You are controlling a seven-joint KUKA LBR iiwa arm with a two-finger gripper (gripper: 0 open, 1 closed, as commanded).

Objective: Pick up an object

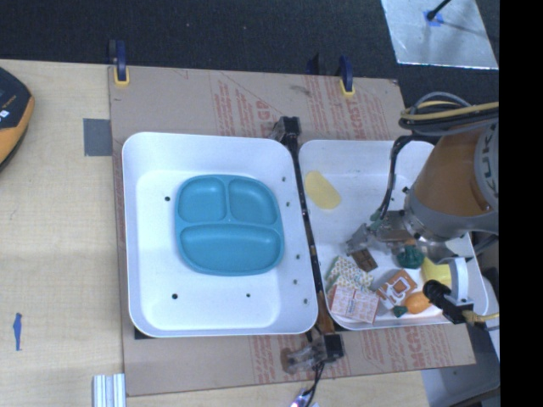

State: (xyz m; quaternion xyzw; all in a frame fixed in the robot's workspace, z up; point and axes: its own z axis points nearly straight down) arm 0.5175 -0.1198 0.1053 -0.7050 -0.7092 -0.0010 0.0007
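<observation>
In the camera view the right bin (356, 164) holds a pale yellow oval piece (322, 190) near its back left. Toward its front lie a green-and-white patterned packet (346, 271), a red-and-white packet (352, 303) and a small red-and-white box (395, 287). An orange piece (416, 303), a yellow piece (437, 271) and a teal piece (411, 255) sit at the front right, partly under the wrist. My gripper (366, 242) hangs low over the middle of this bin, just above a small brown piece (365, 259). Nothing can be seen held.
The left bin (144, 227) bears a blue divided plate (227, 224) at its centre. A black clip (289, 128) sits at the back between the bins. An orange-and-black device (10, 113) lies at the bench's far left edge.
</observation>
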